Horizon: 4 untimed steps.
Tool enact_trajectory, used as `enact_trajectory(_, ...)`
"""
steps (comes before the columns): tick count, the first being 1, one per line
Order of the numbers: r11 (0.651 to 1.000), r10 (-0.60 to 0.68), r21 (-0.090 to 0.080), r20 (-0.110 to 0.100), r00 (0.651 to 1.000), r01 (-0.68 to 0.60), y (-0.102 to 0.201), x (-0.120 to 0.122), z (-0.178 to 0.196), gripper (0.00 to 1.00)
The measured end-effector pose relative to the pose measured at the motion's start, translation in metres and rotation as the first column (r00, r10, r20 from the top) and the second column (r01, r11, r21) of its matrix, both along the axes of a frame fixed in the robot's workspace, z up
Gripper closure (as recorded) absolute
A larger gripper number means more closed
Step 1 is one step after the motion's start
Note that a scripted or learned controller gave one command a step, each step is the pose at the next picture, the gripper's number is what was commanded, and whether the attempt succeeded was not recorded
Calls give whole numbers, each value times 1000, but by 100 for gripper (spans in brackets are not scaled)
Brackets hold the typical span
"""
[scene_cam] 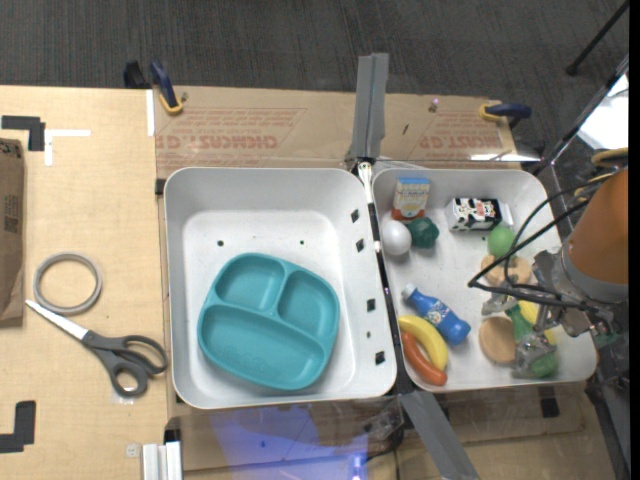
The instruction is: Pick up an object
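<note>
Low over the right bin's [470, 376] far right corner sits the hand [548, 320], a tangle of metal and black cables under the arm's orange band [608, 230] — whether it is apart or together cannot be told from this angle. It hangs among the small toys crowded there: a tan round piece [497, 340] just to its left, a yellow piece [526, 313] and something green [541, 364] right beneath it, all too tangled with the hardware to say if any is touched.

Elsewhere in that bin lie a blue bottle [436, 315] near the middle, a yellow banana [422, 335] with an orange-red piece [422, 364] curled against it near the front-left corner, a white egg [396, 238] touching a dark green object [424, 232], a small carton [411, 197] at the back, a black-and-white cow-print box [473, 213], and a light green ball [501, 240].

In the left bin [185, 268] rests a teal divided plate [268, 320]. On the desk [80, 228] to the left lie grey-handled scissors [105, 346] and a roll of tape [67, 283], near one another.
</note>
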<state>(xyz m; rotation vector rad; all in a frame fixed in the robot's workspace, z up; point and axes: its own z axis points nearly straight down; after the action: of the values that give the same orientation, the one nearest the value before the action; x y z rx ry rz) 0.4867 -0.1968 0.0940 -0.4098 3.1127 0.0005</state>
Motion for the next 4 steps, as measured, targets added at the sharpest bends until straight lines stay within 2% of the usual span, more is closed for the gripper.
enact_trajectory(1, 998, 64, 1, -1, 998, -64, 68, 4, -2, 0)
enact_trajectory(2, 993, 121, -1, 2, 993, -121, 97, 0, -2, 0)
enact_trajectory(3, 932, 362, 0, 1, 932, -362, 16, 10, -2, 0)
enact_trajectory(4, 937, 350, 1, 0, 937, -350, 65, 2, -2, 0)
